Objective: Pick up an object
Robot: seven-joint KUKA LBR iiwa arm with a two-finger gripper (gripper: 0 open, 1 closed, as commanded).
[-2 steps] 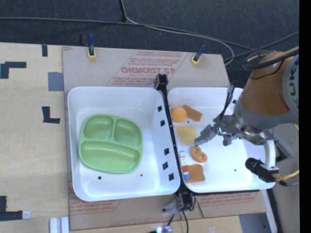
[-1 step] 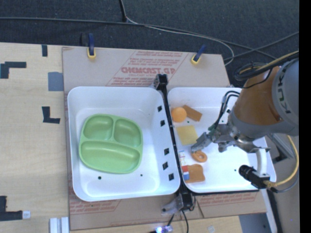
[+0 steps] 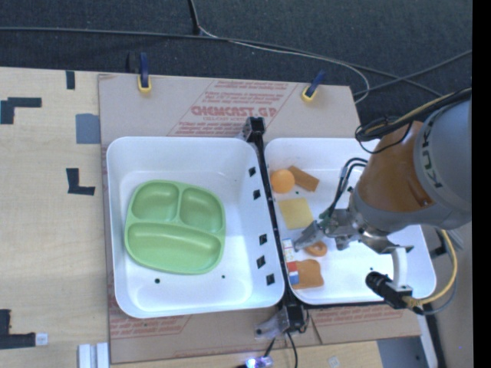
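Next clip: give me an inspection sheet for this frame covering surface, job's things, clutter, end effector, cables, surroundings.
Surface: wooden bench; cardboard sheet under two white bins.
Job's things: right bin holds an orange ball, brown block, yellow square, orange ring, orange-brown piece.
Clutter: green divided plate in the left bin.
End effector: end effector low over the orange ring; finger state unclear.
Cables: black cables across the dark floor.
Surroundings: two clamps on the cardboard's far edge; black tape marks.

Two white bins (image 3: 123,205), one green divided plate (image 3: 175,227), five small items (right bin)
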